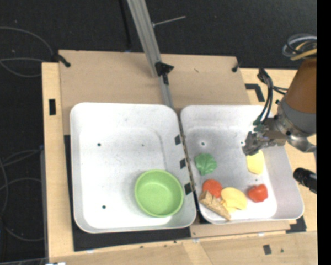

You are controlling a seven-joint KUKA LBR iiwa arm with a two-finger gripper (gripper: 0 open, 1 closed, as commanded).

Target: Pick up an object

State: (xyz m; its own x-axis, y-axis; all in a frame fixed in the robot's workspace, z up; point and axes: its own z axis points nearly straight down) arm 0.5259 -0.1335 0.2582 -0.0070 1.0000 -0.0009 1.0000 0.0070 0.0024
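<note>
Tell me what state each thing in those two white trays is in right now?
Green bowl: upright, in the left bin.
Green leafy piece: lying loose in the right bin.
Yellow piece: lying directly under the gripper.
Red pieces: lying loose near the front.

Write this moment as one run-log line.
gripper: over right bin, above yellow fruit | green bowl: left bin | pick: not yet done
</note>
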